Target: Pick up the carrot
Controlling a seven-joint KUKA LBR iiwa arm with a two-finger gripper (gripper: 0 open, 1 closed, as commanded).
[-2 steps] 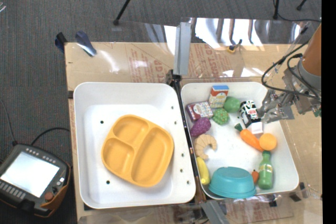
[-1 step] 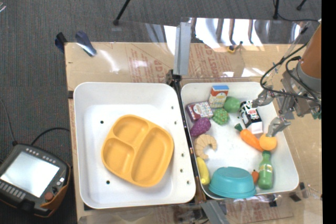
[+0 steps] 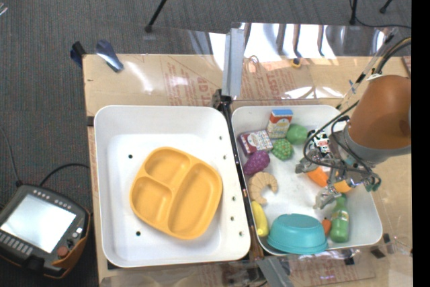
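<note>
Lying under the end effector (image 3: 334, 179), carrot (image 3: 318, 175), long axis and finger state both unclear.

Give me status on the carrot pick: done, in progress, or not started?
In progress, by the look of it. Done: the grey arm with the orange band has reached into the right white bin, its hand low among the toy food. In hand: an orange piece, likely the plastic carrot, lies right at the hand, but I cannot tell whether it is gripped. Left: a confirmed grasp and the lift clear of the bin.
</note>
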